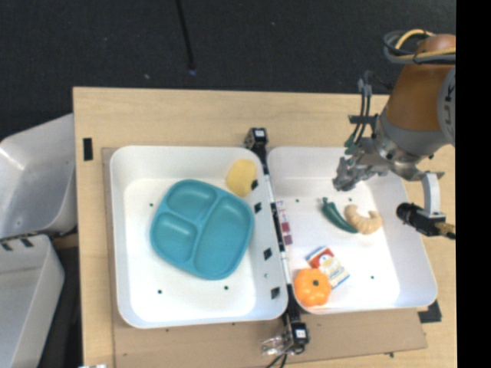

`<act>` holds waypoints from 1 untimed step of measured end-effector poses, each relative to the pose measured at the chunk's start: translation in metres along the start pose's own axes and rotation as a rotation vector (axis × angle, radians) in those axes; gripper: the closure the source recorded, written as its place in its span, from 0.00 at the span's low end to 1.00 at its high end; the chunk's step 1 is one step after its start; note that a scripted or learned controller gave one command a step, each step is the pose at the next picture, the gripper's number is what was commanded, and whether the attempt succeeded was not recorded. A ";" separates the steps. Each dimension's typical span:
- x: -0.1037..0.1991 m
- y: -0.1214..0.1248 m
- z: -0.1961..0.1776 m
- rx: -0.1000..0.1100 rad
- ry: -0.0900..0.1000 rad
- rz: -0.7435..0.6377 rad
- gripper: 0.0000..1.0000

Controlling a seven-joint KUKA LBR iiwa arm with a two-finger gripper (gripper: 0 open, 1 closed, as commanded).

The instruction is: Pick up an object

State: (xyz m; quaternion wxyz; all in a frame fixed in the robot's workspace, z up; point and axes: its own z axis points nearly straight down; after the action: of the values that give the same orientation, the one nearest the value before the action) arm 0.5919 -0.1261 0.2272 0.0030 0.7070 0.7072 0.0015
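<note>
My gripper (344,179) hangs over the back of the right bin (399,282), its dark fingers pointing down and to the left. Just below and right of it lie a green strip-like object (334,214) and a tan curved piece (364,220), touching each other. A small red and white carton (329,265) sits nearer the front, with an orange pumpkin-like object (312,287) at the bin's front left corner. I see nothing between the fingers.
The left bin (130,282) holds a blue divided plate (202,229) and a yellow object (241,177) by the back right corner. A divider with dark clips (270,228) runs between the bins. A white container (31,182) stands left of the bench.
</note>
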 end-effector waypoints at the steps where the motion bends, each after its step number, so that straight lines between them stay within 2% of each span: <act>1: -0.002 0.002 -0.044 0.000 0.000 -0.002 1.00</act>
State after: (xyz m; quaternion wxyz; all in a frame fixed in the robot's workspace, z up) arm 0.5932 -0.1277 0.2709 0.0030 0.7064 0.7078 0.0015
